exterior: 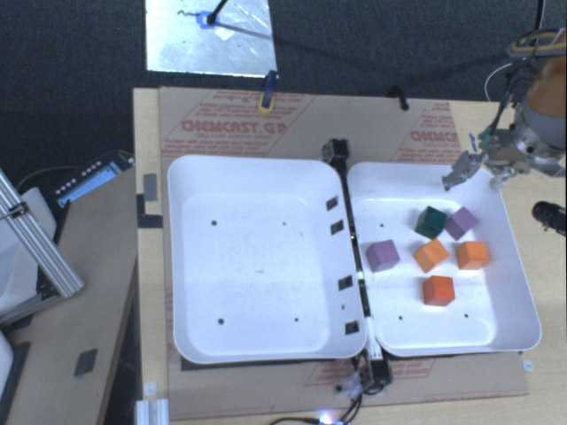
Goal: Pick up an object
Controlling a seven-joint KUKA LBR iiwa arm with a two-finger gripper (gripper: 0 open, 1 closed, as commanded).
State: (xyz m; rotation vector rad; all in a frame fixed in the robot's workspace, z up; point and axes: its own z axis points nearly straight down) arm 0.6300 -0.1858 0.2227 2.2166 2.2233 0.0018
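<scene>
My gripper [480, 172] hangs spread and empty above the right bin's [514, 326] far rim; descending into the tight cluster, I risk nudging the dark green cube [431, 221] against the purple cube [461, 222] touching it.

The bench [151, 162] is covered by a brown sheet of cardboard [230, 122] printed with red lettering. Two shallow white bins are set side by side on the cardboard, the left bin [257, 259] and the right bin [443, 326] touching along a dark centre strip. A yellow clip [266, 103] is seen at the cardboard's far edge.
</scene>
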